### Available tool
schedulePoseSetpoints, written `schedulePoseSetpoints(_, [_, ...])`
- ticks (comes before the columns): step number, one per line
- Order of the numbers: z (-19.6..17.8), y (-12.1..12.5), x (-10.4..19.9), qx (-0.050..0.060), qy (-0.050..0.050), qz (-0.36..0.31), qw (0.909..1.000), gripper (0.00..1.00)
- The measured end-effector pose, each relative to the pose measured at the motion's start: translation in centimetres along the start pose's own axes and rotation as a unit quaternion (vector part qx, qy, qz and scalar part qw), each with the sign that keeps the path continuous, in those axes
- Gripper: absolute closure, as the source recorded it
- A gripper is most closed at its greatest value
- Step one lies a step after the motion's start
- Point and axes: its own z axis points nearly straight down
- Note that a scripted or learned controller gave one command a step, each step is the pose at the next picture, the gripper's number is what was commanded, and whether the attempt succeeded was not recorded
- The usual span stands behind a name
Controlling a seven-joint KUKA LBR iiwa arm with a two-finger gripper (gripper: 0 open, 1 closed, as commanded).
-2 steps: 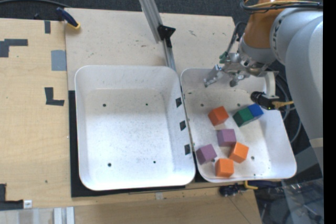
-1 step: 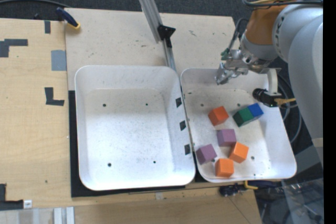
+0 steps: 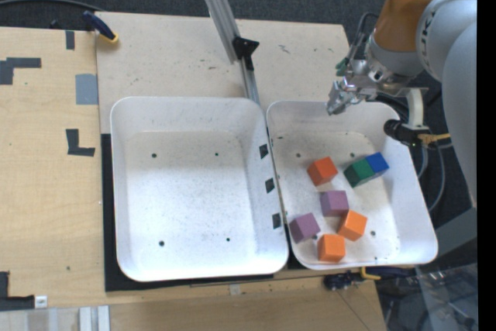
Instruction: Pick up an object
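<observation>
Inside the right bin (image 3: 403, 236) lie seven blocks: an orange block (image 3: 322, 170), a green block (image 3: 358, 172) touching a blue block (image 3: 377, 163), two purple blocks (image 3: 334, 202) and two more orange ones nearer that bin's front rim. Above the bin's far rim the gripper (image 3: 339, 103) hangs, pointing down, nothing seen between it; whether it is released or clenched cannot be told. The arm (image 3: 422, 12) bends in over the bin's far right corner.

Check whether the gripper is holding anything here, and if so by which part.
Nothing is held. The gripper hangs above the far rim of the right bin, apart from the blocks lying inside it.
</observation>
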Motion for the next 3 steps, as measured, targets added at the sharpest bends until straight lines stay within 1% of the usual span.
schedulePoseSetpoints(1, [-4.4,-0.4,0.1,0.0,0.0,0.0,1.0,1.0])
schedulePoseSetpoints(2, [-10.4,0.4,-0.2,-0.002,-0.001,0.0,1.0,1.0])
schedulePoseSetpoints(3, [-9.6,0.9,6.0,0.002,0.001,-0.003,1.0,1.0])
